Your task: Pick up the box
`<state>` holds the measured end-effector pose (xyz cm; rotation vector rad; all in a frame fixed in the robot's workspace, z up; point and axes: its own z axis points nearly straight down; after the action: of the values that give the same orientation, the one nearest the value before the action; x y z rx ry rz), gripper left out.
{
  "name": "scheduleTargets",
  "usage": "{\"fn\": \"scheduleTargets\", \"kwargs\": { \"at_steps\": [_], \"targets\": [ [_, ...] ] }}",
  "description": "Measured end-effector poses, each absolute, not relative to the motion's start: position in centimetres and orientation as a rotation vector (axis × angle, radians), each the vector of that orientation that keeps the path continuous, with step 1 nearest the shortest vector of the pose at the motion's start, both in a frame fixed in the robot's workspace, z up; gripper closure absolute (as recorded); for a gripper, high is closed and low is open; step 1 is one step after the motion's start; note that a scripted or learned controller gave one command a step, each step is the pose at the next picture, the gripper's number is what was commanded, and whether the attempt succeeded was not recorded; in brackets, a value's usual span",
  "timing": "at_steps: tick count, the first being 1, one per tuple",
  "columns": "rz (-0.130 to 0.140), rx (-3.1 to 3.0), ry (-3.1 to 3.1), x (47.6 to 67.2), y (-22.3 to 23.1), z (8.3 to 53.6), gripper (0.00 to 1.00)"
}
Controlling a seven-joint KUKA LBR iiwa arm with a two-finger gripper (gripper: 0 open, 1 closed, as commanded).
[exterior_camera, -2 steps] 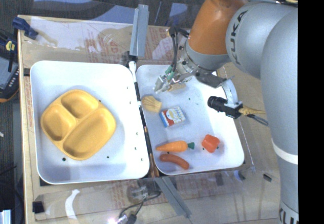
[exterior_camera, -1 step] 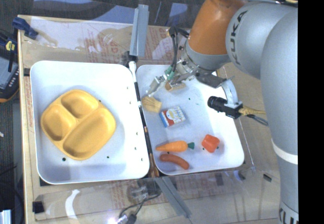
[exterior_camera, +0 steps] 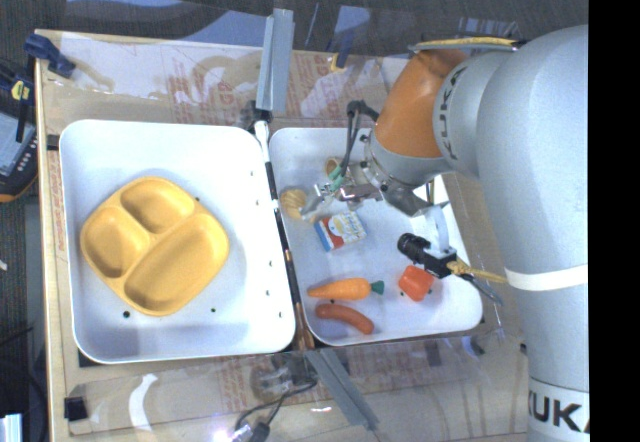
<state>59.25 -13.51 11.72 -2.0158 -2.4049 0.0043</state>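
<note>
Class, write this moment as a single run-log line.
task: pick up box | gripper: above right bin, beside box | box: lying in bin, not held | left bin: yellow tray

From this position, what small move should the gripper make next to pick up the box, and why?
Probably a short descent, shifted slightly toward the near edge of the right white bin. The two-finger gripper hovers just beyond the small red, white and blue box, which lies flat, apart from the orange carrot nearer the camera.

Small blue-and-white box (exterior_camera: pixel 340 229), tilted, mid right bin
</note>
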Motion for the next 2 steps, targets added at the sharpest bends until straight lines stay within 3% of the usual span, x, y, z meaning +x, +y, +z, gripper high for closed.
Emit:
{"fn": "scheduleTargets", "kwargs": {
  "at_steps": [1, 2],
  "targets": [
    [-0.007, -1.950, -2.472, 56.4, -15.5, 9.7, 0.00],
    [-0.004, -1.945, -2.480, 56.5, -15.6, 10.8, 1.00]
  ]
}}
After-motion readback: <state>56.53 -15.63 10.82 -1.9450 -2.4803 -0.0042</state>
